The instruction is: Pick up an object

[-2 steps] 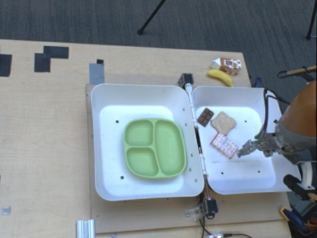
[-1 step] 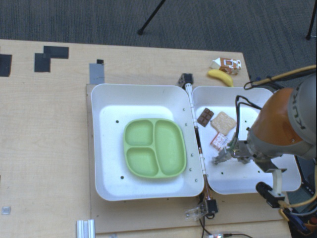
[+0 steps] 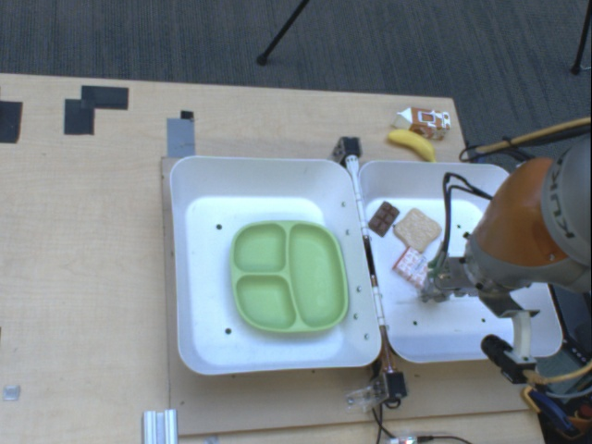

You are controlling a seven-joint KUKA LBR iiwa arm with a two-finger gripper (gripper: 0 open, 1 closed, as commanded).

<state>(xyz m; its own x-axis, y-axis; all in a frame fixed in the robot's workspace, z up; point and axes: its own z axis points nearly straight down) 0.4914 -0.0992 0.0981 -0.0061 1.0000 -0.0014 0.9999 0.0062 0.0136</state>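
- The gripper is low in the right bin, beside the red packet.
- Whether the fingers are spread, I cannot tell.
- Nothing looks lifted: grasp and lift are left.
- Cracker and brown square lie nearby.

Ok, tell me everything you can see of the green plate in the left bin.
The green plate is pale green, looks like smooth plastic, and has a rounded rectangular outline. Raised ridges split it into three compartments: two smaller ones on the view's left, one long one on its right. It lies flat, turned slightly, near the middle of the left bin, resting on the floor of the bin. The compartments look bare. The tool is in the other bin.
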